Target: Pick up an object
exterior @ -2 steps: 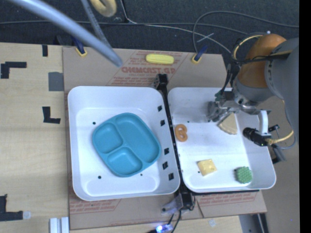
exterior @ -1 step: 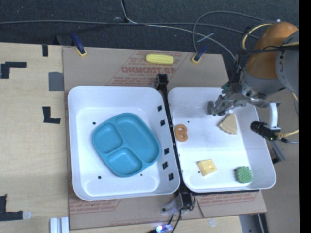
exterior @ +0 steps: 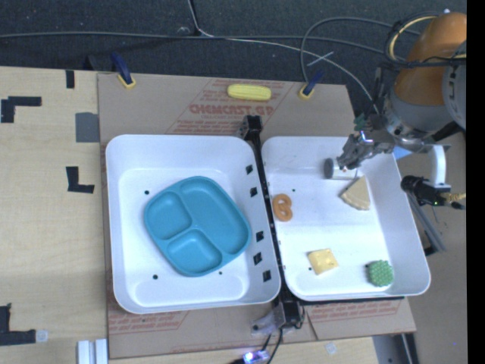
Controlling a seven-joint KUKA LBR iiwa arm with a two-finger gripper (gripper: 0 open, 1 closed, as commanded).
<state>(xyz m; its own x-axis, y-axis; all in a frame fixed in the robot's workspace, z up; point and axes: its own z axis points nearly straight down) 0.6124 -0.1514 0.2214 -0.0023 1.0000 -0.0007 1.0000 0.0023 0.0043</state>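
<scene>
The blue plate (exterior: 197, 225) fills the left bin (exterior: 121, 154), while the pretzel (exterior: 283, 208), yellow block (exterior: 323, 261) and green ball (exterior: 380, 273) lie well apart in the right bin (exterior: 413, 279). The gripper (exterior: 353, 158) hangs just above and left of the tan wedge (exterior: 356, 195), a flat pale triangle; whether its fingers are released or clenched I cannot tell. A descent from here could nudge the wedge aside and miss it.

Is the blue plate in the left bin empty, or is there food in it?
Empty. The blue plate lies flat in the left bin, and all three of its compartments show bare blue surface with nothing in them.
</scene>
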